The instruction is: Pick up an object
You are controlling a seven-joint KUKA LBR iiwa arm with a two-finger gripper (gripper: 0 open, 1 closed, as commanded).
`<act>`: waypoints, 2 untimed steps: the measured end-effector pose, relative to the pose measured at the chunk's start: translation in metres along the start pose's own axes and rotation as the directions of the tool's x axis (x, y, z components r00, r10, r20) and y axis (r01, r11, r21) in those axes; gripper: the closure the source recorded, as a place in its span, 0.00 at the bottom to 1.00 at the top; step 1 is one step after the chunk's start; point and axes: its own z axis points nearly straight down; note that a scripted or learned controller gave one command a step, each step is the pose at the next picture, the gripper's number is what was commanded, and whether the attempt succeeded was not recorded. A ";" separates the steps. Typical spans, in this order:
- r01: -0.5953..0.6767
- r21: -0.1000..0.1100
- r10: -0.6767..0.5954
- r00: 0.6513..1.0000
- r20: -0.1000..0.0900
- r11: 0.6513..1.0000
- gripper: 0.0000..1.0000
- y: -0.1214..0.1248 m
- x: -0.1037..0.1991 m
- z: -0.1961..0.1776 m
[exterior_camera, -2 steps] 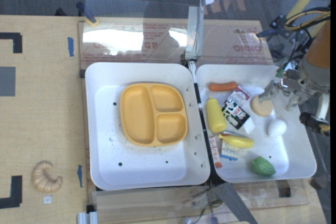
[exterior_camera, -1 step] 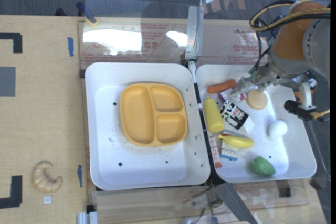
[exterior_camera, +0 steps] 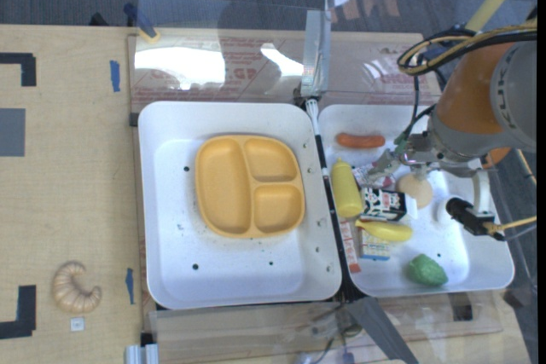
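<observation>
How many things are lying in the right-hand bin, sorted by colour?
Yellow: 2, a yellow corn-like cylinder and a yellow banana
Red: 1, a red sausage
Green: 1, a green lump
Beige: 1, a beige ball
Printed packets: 2
Total: 7

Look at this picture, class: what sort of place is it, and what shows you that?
Probably a robot test bench in a lab. A grey and orange robot arm reaches over two white bins, which hold toy food and a yellow divided plate, with clear screens behind.

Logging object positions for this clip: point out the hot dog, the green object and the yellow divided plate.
hot dog (exterior_camera: 361,140), camera view, middle of its length.
green object (exterior_camera: 426,270), camera view, centre of its top.
yellow divided plate (exterior_camera: 223,183), camera view, floor of the large left compartment.
</observation>
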 end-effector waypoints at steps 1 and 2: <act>0.360 -0.004 -0.360 0.933 0.001 0.933 0.00 -0.044 -0.013 -0.001; 0.381 0.013 -0.381 0.925 -0.015 0.925 0.00 0.016 0.047 -0.092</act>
